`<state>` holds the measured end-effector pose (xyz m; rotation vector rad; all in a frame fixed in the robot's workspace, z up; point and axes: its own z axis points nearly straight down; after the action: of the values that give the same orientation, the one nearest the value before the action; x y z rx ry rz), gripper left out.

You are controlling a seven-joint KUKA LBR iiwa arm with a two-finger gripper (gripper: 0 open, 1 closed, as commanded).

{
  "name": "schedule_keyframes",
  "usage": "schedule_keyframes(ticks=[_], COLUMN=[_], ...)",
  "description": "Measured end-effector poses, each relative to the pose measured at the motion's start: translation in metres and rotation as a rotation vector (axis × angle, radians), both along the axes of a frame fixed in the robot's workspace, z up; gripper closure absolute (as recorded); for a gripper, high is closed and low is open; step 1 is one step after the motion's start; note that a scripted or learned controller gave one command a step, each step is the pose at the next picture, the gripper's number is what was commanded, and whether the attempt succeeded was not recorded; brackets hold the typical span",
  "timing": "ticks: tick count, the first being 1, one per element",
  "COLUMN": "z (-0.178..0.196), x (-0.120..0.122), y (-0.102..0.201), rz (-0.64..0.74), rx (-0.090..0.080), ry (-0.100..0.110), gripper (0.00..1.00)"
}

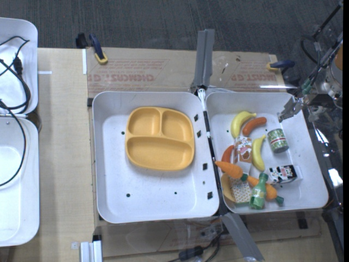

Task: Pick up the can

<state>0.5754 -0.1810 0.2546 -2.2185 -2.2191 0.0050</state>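
Camera view: can (277,140) upright in right bin (311,162), claw (288,111) seemingly above.

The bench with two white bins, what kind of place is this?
Probably a robot test lab: two white bins clamped to a bench, toy food such as a banana and can, loose cables.

A pale wooden tabletop (60,146) carries two shallow white plastic bins set side by side, their inner rims touching along a dark hinged seam. The left white bin (109,201) sits near the middle of the surface; the right white bin (311,162) lies beside it. Behind both, a flattened brown cardboard sheet with red printing (142,75) lies flat on the tabletop, held at its far corners by a blue clamp (97,48) and another blue clamp (281,65).
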Motion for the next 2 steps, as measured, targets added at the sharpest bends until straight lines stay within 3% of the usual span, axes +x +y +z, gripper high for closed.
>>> schedule_keyframes(ticks=[1, 2], z=[-0.079, -0.113], x=[0.013, 0.015], y=[-0.042, -0.041], rz=[0.01, 0.012], rx=[-0.001, -0.006], ry=[-0.001, -0.026], gripper=[0.0, 0.0])
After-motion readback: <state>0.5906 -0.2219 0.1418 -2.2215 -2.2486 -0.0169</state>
